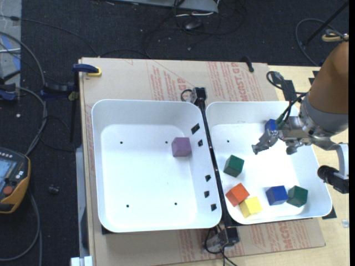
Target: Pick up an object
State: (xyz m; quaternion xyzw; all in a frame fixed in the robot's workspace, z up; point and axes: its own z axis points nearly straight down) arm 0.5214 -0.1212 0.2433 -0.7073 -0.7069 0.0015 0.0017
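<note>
Nothing was picked yet: claw point(275, 143) hung over the right bin point(319, 165), fingers apart, clamping nothing, green cube point(234, 165) untouched.

I'm looking at my arm point(331, 87): a broad orange band giving way to a grey wrist, black cables looping beside it, blue fittings showing near the metal hand point(275, 146).

The arm point(333, 87) reaches in, gripper point(275, 147) spread wide.
</note>
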